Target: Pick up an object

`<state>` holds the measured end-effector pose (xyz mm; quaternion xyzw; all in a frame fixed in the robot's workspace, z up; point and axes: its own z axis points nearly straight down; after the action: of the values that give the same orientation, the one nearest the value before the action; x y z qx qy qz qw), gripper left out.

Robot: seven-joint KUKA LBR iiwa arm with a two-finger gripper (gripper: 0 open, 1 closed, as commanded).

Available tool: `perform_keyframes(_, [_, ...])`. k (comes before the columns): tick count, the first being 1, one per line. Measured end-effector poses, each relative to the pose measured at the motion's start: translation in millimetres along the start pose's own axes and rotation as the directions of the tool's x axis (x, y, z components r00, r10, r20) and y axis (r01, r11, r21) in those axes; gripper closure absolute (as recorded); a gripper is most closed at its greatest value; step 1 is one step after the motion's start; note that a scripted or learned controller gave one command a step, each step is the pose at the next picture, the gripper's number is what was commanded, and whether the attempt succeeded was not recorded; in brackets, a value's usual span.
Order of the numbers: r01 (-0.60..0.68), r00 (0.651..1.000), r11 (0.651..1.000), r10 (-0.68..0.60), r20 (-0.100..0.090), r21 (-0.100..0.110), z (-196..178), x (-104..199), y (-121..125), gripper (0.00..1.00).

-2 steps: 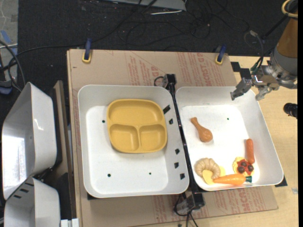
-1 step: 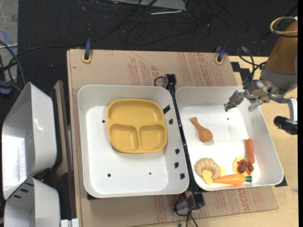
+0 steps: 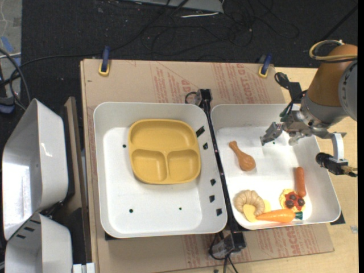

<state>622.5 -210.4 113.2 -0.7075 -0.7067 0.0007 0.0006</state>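
I see the left bin [image 3: 108,209] holding a yellow divided plate [image 3: 165,151]. The right bin [image 3: 327,209] holds a wooden spoon [image 3: 243,156], a croissant [image 3: 249,201], a carrot [image 3: 276,215], a sausage [image 3: 300,181] and a small yellow item with berries [image 3: 293,200], hard to identify. The pincer [image 3: 278,131] hovers over the right bin's upper area, fingers spread, gripping nothing, well apart from the spoon. Two clamps [image 3: 104,67] grip the surface [image 3: 153,78] edge.

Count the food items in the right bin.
5: drumstick at centre-left, sausage at right, croissant, carrot and pizza slice along the near edge. None seems hidden.
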Motion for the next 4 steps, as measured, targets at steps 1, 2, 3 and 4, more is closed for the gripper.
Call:
perform_keyframes(1, [0.001,1.0,1.0,-0.001,0.001,-0.004,-13,0,1,1.0])
perform_keyframes(2, [0.003,1.0,1.0,-0.003,0.001,-0.005,-55,4,1,1.0])
perform_keyframes(3, [0.004,1.0,1.0,-0.004,0.002,-0.008,-101,0,8,1.0])
perform_keyframes(4, [0.003,1.0,1.0,-0.003,0.002,-0.008,-157,0,-1,1.0])
